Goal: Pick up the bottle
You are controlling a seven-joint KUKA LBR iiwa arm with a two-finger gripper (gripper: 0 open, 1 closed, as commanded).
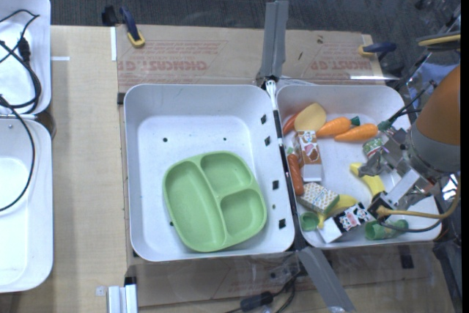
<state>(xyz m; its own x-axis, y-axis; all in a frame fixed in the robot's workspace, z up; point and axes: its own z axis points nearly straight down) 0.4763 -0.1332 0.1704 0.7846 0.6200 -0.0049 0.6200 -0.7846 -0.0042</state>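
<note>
The bottle (347,221) is small, with a black-and-white cow pattern and a white end. It lies on its side near the front edge of the right bin (344,93). My gripper (389,174) hangs over the right side of that bin, just above and to the right of the bottle. It sits close to a yellow banana (370,177). The grey wrist with its orange band (445,113) hides part of the bin's right wall. Nothing is seen held in the gripper.
Around the bottle lie two carrots (344,128), a small carton (310,152), a patterned box (318,196) and green toys (379,230). A green divided plate (213,201) lies in the left bin (133,157). A yellow cable (414,214) crosses the front right corner.
</note>
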